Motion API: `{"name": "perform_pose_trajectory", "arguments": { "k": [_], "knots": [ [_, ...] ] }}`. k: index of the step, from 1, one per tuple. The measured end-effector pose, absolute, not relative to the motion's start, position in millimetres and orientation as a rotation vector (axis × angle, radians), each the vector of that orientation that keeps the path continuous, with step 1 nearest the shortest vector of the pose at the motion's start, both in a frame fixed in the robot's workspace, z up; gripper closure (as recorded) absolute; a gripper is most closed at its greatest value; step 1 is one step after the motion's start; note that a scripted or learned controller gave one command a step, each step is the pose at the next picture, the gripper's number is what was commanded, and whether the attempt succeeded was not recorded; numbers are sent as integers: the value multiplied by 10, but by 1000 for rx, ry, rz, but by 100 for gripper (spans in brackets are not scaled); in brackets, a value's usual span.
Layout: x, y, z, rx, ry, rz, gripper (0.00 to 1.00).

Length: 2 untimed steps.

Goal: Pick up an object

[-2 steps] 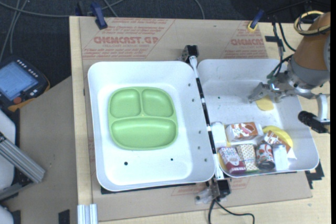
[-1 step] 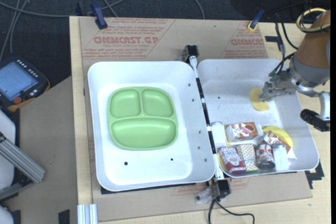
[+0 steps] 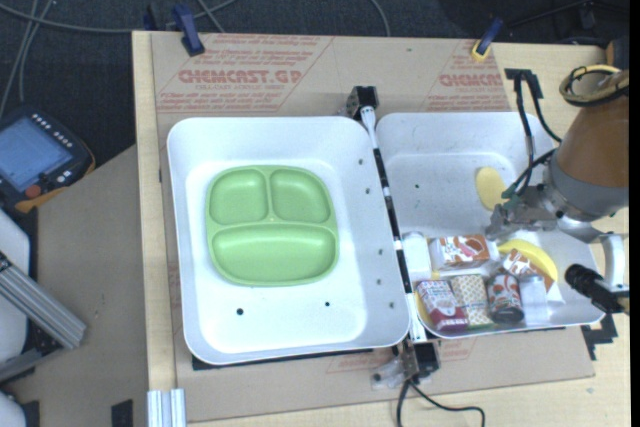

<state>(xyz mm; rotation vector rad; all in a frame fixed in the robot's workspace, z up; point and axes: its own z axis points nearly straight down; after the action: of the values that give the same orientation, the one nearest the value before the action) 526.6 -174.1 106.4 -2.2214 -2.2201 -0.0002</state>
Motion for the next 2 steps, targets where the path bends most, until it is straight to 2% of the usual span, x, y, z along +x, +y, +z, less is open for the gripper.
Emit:
{"name": "perform_pose_trajectory", "arguments": {
  "k": [1,2],
  "knots": [
    [5713,-2074,1333,-2223,-2223,0,100],
    [5711,-2072,1330,-2223,-2223,0,0]
  ]
}}
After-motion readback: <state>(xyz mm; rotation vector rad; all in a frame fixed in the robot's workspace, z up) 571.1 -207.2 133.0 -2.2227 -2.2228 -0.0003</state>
